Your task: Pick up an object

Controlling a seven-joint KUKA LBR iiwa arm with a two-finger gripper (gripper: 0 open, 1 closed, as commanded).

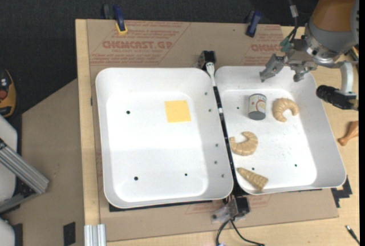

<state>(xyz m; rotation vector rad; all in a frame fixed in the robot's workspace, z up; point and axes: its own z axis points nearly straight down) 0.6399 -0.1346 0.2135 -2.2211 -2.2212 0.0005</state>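
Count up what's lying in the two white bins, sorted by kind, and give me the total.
Croissants: 2
Cone-shaped pastry: 1
Small can: 1
Yellow square: 1
Total: 5

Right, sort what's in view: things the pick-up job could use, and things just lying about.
Job:
- hand, open, above the right bin's far edge
- grey can
- croissant by the can
- croissant mid-bin
- cone-shaped pastry
- yellow square in the left bin

Lying about:
- blue clamps
- cardboard sheet
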